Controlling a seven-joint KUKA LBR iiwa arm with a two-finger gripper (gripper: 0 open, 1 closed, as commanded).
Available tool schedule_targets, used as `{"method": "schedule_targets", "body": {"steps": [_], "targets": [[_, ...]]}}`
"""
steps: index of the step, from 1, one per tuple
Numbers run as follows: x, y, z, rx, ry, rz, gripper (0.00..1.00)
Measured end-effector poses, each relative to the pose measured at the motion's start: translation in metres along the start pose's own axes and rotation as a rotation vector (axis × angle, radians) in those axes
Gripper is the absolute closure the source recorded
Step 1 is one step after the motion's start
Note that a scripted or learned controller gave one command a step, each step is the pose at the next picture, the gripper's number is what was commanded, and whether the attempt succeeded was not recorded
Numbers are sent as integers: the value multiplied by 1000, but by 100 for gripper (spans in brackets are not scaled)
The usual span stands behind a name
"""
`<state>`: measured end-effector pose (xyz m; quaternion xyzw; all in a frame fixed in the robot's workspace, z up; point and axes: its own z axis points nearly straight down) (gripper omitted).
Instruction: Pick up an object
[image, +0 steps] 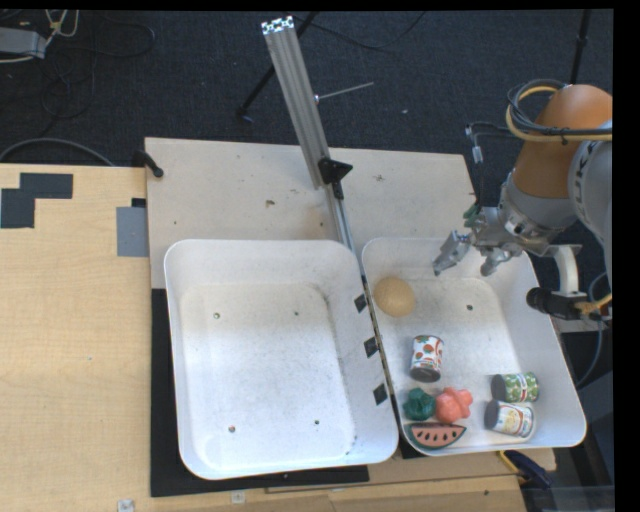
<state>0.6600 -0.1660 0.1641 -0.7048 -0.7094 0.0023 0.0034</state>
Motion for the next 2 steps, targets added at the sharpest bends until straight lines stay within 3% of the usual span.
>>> {"method": "schedule_targets", "body": {"steps": [1, 2], "targets": [[8, 3, 58, 0, 0, 3, 0], [9, 3, 74, -3, -1, 1, 0]]}}
